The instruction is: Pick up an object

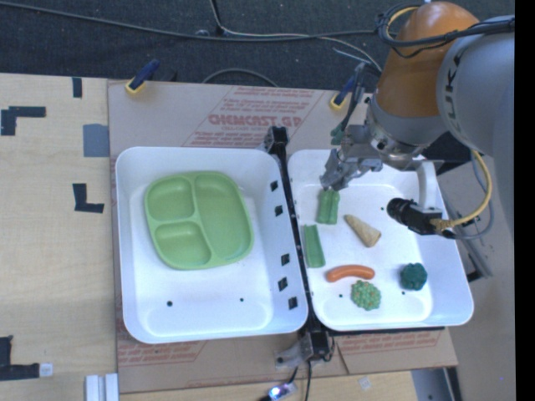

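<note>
The right bin (443, 312) holds several toy foods. A short green block (327, 207) lies near its far left, and my gripper (340, 176) hangs directly over the block's upper end, close to it or touching it. A longer green stick (313, 246) lies by the bin's left wall. Further right rests a tan cone (363, 230). Toward the front sit an orange-red sausage (349, 272), a light green broccoli piece (365, 295) and a dark teal broccoli piece (413, 276).
The left bin (134, 307) carries a green divided plate (198, 220). A black divider with clips (288, 249) runs between the bins. The arm's black cable fitting (410, 214) overhangs the right bin's far right. Clamps sit at the board's back edge.
</note>
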`<state>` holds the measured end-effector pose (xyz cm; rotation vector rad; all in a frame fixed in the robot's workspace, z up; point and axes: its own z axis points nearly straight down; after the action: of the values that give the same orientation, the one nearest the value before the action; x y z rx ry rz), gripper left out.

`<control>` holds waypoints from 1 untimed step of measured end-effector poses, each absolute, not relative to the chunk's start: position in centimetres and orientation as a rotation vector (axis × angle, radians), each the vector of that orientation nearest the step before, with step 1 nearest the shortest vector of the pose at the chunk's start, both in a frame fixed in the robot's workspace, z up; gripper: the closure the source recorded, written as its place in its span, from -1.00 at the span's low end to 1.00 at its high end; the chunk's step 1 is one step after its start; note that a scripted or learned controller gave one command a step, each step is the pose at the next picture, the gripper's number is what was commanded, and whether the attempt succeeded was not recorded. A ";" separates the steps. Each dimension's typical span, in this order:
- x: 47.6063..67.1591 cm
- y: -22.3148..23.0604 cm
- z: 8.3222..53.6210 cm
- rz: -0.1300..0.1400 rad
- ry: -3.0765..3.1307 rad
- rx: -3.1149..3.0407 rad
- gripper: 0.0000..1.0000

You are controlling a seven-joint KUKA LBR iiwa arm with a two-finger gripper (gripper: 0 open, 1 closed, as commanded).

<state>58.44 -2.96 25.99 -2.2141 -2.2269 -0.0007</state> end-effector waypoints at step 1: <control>60.5 1.3 25.8 -0.001 -2.226 -2.215 1.00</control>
<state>60.51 1.28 25.79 -2.2154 -2.2262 -0.0010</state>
